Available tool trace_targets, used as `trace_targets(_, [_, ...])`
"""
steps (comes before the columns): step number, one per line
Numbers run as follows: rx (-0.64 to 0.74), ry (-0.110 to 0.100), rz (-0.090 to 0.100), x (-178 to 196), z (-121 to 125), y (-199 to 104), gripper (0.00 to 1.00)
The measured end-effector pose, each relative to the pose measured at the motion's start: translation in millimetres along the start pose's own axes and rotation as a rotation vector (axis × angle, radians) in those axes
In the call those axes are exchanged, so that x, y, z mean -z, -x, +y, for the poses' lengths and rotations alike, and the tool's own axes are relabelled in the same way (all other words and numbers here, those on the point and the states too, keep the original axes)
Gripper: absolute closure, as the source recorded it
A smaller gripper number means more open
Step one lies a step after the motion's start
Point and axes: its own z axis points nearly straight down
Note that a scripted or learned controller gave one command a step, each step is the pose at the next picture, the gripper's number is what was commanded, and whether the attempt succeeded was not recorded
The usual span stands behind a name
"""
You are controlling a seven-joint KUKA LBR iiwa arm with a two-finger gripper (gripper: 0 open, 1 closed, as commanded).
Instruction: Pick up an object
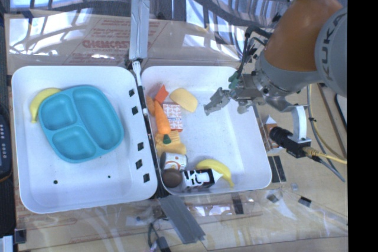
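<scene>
Two shallow white bins sat side by side on a bench over dark carpet, and you looked down on them at a slant. You had the left bin (23, 186) holding a blue divided tray (81, 122) with a yellow banana (39, 100) tucked against its far left edge. Your candidates for picking lay in the right bin (248, 156), crowded along its left wall: a pale yellow wedge (183, 100), an orange carrot (161, 120), a small printed carton (173, 115), and nearer the front a second banana (216, 169) beside a black-and-white toy (198, 177). Your gripper (216, 101) hovered over the bare middle of that bin, just right of the wedge, carrying nothing; whether its jaws stood apart or together could not be told. The step looked like the approach, with no object yet chosen. Your next move probably called for shifting left over one item and descending. Your grey arm (307, 38) reached in from the right, wrist angled down and leftward.
</scene>
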Motion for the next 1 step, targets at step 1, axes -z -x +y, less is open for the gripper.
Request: trace_targets(1, [-0.08, -0.01, 0.0, -97.7, 65.0, 9.0, 0.0])
